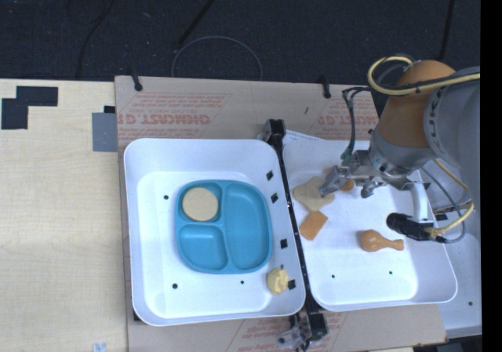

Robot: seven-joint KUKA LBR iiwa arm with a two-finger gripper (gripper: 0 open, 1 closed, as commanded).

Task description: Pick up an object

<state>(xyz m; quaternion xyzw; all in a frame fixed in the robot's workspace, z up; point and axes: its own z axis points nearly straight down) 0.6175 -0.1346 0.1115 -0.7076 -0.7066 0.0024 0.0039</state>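
Observation:
My gripper (345, 179) hangs low over the upper left part of the right bin (376, 288). It is right at the upper right edge of a pale beige flat piece (311, 194). Just below that piece lies an orange block (314, 225). An orange-tan drumstick-shaped piece (380, 242) lies further right on the bin floor, apart from the gripper. The wrist hides what sits directly under the gripper.
The left bin (149, 280) holds a blue divided plate (235, 229) with a round tan disc (199, 203) in its upper left compartment. A small yellow lump (277, 280) lies at that bin's lower right corner. A black divider (286, 209) separates the bins.

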